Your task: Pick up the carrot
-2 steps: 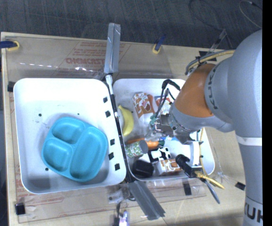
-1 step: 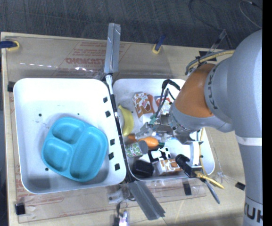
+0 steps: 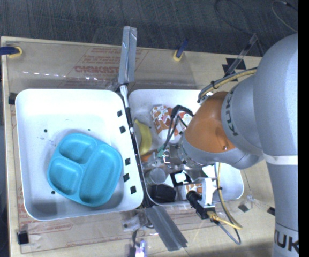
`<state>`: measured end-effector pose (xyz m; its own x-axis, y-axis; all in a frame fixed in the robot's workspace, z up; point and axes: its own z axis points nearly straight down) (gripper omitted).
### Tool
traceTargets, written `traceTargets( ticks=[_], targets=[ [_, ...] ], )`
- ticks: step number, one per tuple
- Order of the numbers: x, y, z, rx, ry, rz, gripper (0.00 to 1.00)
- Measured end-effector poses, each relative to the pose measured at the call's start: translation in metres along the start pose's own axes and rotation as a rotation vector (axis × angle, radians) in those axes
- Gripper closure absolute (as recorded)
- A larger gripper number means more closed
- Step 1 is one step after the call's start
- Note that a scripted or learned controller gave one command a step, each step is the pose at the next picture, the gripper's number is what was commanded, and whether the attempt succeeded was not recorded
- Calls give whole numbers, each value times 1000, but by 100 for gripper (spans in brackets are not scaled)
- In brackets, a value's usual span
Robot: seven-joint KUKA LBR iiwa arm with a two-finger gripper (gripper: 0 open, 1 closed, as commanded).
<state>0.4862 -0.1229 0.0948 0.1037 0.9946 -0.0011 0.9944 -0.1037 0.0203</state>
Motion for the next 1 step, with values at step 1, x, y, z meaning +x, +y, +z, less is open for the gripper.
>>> traceTargets(
  ticks=[1],
  targets=[
    [0,-1,-6,9,1,-5,100]
  ],
)
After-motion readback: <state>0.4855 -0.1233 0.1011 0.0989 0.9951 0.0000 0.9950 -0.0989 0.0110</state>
